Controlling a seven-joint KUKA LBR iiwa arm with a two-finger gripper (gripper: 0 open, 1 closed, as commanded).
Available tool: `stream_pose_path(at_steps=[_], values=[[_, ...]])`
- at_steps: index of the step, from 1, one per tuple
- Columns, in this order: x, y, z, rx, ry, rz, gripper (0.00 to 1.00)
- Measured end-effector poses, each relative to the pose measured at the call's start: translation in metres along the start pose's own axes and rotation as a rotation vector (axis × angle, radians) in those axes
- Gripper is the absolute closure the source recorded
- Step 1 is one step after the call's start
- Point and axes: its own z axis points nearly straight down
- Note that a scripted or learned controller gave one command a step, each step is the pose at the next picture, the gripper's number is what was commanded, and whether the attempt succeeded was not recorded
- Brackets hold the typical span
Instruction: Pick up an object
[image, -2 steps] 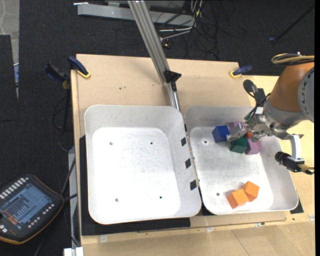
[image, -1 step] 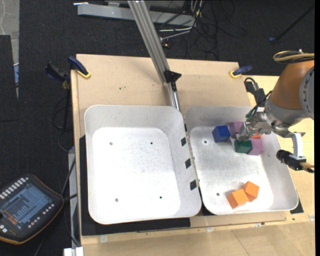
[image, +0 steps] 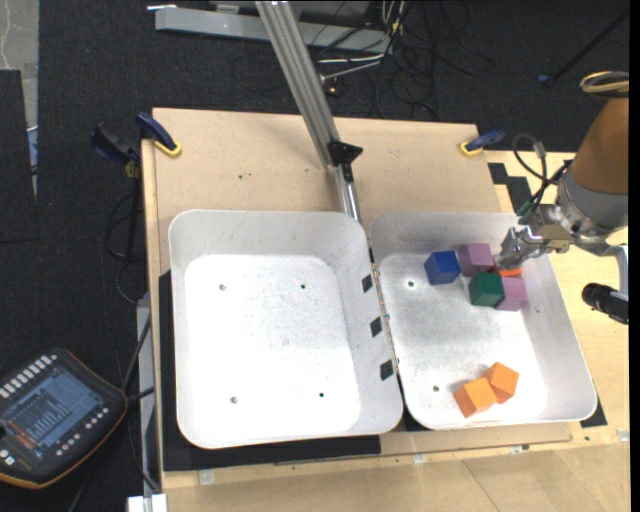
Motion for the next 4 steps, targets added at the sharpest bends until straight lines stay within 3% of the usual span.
stream_pose_path(at_steps=[2, 4], values=[[0.007, 0.011, -0.106, -0.001, 0.000, -0.005, 1.00], [0.118, -0.009, -0.094, 0.008, 0.005, -0.010, 1.00]])
